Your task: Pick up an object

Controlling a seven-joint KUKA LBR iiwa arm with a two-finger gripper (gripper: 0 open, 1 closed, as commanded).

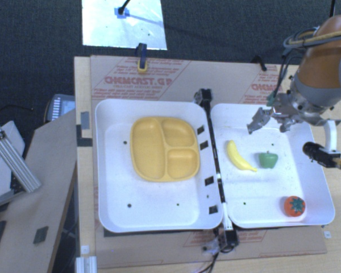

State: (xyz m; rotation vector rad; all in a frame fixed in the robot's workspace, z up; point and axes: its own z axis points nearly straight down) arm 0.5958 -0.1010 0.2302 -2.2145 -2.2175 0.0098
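grey arm (323, 104) with broad orange band (325, 61), dark cables looped above, pale metal two-finger gripper (271, 121).

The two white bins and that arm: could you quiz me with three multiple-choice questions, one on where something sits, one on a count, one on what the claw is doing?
1. The yellow tray lies in: A) left bin B) right bin C) cardboard.
2. Toy foods in the right bin: A) one B) three C) five.
3. The gripper is: A) open, holding nothing B) clamping the banana C) pressing the tomato.

A: the yellow tray fills the left bin.
B: banana, green pepper, tomato lie in the right bin.
A: the gripper hangs above them, fingers apart.
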